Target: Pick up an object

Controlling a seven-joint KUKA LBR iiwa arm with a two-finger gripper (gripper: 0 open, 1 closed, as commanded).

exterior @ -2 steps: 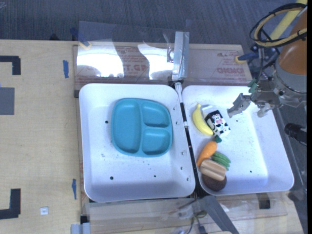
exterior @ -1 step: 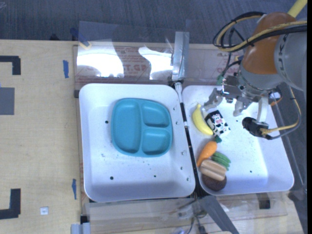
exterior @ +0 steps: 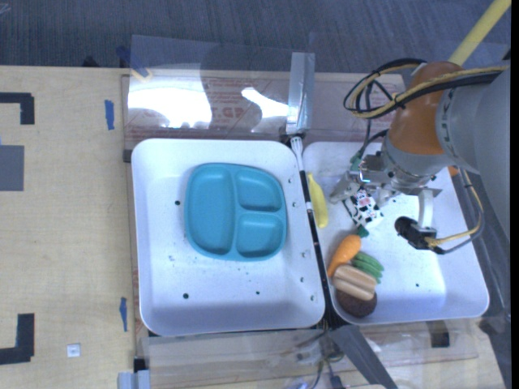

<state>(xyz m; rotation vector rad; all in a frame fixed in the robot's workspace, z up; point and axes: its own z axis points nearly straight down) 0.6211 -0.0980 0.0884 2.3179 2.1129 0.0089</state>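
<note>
Dark floor beyond, wood counter (exterior: 57, 241) carrying two white bins. Left bin (exterior: 154, 298) holds blue divided plate (exterior: 236, 211). Right bin (exterior: 462, 286) holds pick candidates: banana (exterior: 317, 200) at 9 o'clock against divider, carrot (exterior: 346, 251), green veg (exterior: 367, 263), hot dog (exterior: 354, 281) clustered at 6-7 o'clock. Arm (exterior: 438, 108) enters from 2 o'clock, wrist tilted down over bin centre. Gripper (exterior: 362, 199) low over small black-white toy (exterior: 367, 211); fingers' state: cannot tell, hardware clutter. Risk: toy small, likely slips or gets pushed aside; loose cable (exterior: 422, 235) may drag items.

Open floor in the right bin's (exterior: 462, 290) near-right corner; carrot (exterior: 347, 250), hot dog (exterior: 354, 280), banana (exterior: 317, 203) crowding its left side.
</note>
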